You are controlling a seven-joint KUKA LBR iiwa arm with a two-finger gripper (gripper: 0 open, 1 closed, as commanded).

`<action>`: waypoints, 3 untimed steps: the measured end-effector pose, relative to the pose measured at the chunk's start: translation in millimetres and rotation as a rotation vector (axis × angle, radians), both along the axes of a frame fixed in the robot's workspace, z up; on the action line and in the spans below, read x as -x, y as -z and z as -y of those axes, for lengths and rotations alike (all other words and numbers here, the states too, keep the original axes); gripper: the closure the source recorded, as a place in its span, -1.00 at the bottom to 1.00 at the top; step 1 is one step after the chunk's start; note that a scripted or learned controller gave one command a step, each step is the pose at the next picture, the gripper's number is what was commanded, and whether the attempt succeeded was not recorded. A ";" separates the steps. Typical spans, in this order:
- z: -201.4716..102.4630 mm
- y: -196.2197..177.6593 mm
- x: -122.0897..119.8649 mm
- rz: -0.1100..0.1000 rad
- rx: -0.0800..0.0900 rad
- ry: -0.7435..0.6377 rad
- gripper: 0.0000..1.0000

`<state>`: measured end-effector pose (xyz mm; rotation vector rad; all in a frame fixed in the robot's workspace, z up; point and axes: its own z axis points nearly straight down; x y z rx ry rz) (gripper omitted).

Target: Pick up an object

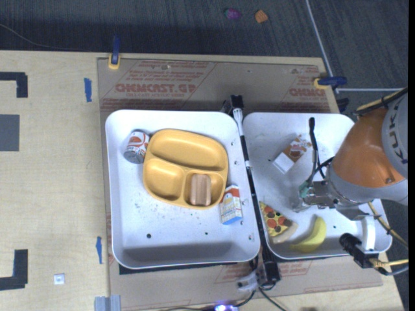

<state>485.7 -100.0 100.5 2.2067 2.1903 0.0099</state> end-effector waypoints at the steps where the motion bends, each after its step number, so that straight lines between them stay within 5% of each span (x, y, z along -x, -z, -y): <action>1: -0.1 0.1 0.1 0.000 0.000 0.000 -1.00; 2: 1.1 11.2 2.7 -0.013 -0.014 -0.007 -1.00; 3: -2.5 11.6 2.9 -0.012 -0.009 -0.003 -1.00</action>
